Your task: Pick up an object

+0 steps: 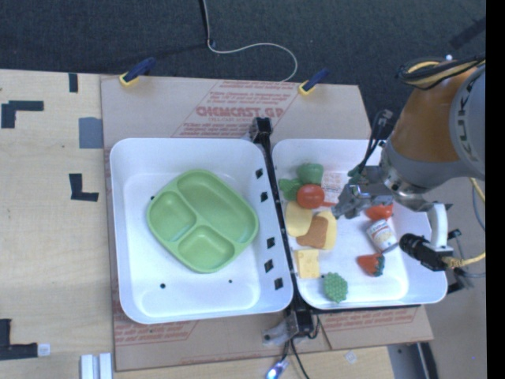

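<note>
Gripper (353, 204): lowered into the right bin (410, 290), beside the tomato (310, 196); finger state cannot be told.
Done: nothing is seen held.
Left: grasp and lift.

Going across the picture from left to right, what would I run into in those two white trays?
Green divided plate in the left bin → yellow cheese block → green broccoli piece → small bottle with red cap → the right bin's far rim.
</note>
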Motion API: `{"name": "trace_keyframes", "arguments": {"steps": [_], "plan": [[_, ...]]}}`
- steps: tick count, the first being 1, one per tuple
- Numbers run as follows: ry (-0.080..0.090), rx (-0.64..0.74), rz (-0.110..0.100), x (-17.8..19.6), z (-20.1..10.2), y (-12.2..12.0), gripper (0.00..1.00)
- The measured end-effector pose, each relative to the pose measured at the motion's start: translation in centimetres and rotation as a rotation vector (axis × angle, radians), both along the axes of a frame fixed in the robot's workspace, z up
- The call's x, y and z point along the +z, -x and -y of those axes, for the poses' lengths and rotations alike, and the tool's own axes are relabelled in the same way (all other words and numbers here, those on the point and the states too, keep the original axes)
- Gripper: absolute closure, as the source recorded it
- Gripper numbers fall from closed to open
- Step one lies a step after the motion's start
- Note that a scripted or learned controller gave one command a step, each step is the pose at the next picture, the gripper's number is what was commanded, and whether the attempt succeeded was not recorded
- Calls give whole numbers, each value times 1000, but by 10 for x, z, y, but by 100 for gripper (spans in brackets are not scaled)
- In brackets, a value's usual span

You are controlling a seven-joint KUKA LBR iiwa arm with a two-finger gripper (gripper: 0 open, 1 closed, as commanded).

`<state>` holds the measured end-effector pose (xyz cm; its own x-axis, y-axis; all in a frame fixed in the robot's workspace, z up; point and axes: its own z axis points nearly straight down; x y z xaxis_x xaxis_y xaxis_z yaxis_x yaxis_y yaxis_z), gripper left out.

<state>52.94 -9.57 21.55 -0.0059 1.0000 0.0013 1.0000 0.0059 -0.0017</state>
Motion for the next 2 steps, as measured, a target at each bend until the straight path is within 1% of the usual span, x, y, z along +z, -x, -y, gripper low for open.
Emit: {"name": "trace_keyframes", "arguments": {"steps": [1,2], "plan": [[-1,2,0,-6,-54,-27,100],[0,-1,2,5,-94,-62,100]]}}
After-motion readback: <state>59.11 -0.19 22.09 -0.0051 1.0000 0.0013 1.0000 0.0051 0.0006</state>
